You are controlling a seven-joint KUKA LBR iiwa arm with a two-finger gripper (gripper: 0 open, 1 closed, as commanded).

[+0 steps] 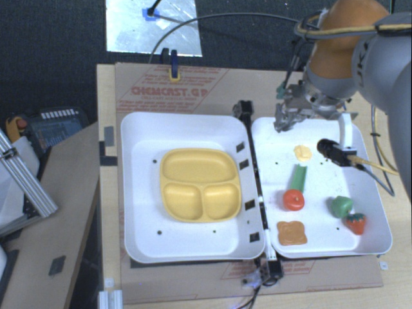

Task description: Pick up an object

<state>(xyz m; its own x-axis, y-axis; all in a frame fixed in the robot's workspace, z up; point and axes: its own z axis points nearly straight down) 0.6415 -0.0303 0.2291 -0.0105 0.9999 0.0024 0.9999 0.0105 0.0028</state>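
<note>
The 2 shallow white bins are smooth moulded plastic with rounded corners, lying side by side on a brown cardboard sheet [187, 82] printed with red lettering. The left bin [138, 140] holds 1 thing: a glossy yellow tray [199, 184] with rounded corners and 3 recessed compartments, 1 long one toward the far edge and 2 smaller ones toward the near edge. It sits at the bin's middle.

The right bin [270, 172] holds 6 small toy foods. A pale yellow rounded piece [302, 152] lies near the bin's middle toward the far edge. Just nearer is a green stick-shaped piece [297, 176], and touching its near end is a round red tomato-like piece [293, 200]. An orange, flat, wavy-edged piece [292, 232] lies by the near edge, close to the near-left corner. Toward the near-right corner, a lumpy green piece [340, 205] lies just beside a red piece with a green top [356, 223].

The gripper [283, 124] hangs over the far-left corner of the right bin, below a grey metal wrist and the orange band. Whether its jaws are released or clenched cannot be told; nothing is seen between them. A black cylindrical part [329, 150] juts over the bin's right half.
</note>
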